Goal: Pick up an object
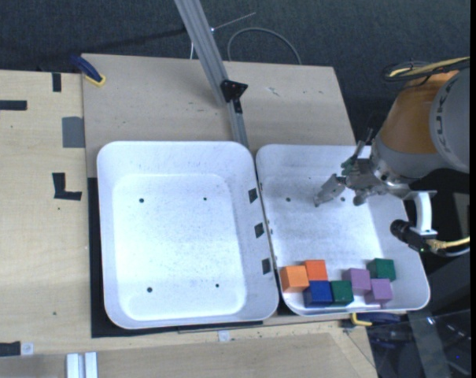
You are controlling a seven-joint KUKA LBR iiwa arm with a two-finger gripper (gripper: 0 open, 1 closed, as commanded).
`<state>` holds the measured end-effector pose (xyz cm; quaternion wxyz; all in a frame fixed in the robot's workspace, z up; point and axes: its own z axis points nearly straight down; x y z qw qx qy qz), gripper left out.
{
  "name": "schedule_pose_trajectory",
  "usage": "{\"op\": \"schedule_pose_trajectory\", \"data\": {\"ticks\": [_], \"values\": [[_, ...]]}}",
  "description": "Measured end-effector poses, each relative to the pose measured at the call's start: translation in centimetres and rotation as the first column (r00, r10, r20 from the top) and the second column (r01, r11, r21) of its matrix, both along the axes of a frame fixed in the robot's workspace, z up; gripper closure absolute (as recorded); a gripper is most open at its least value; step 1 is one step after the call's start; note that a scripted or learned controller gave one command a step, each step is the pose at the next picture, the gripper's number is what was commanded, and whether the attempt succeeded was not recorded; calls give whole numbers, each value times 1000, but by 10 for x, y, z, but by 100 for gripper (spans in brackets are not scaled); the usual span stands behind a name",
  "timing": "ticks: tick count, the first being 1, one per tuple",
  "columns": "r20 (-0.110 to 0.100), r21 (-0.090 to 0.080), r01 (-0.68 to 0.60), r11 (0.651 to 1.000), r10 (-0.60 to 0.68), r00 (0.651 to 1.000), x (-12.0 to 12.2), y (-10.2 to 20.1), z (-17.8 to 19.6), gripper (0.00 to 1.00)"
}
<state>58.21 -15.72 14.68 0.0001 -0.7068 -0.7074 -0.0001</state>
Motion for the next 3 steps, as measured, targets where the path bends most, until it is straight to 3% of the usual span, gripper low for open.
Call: {"op": "schedule_pose_trajectory", "data": {"ticks": [1, 2, 3], "values": [[6, -2, -3, 1000, 3, 1000, 52, 10, 38, 0], [6, -4, 1, 1000, -1, 1000, 83, -33, 88, 0], [-9, 1, -1, 1000, 1, 1000, 82, 3, -43, 0]]}}
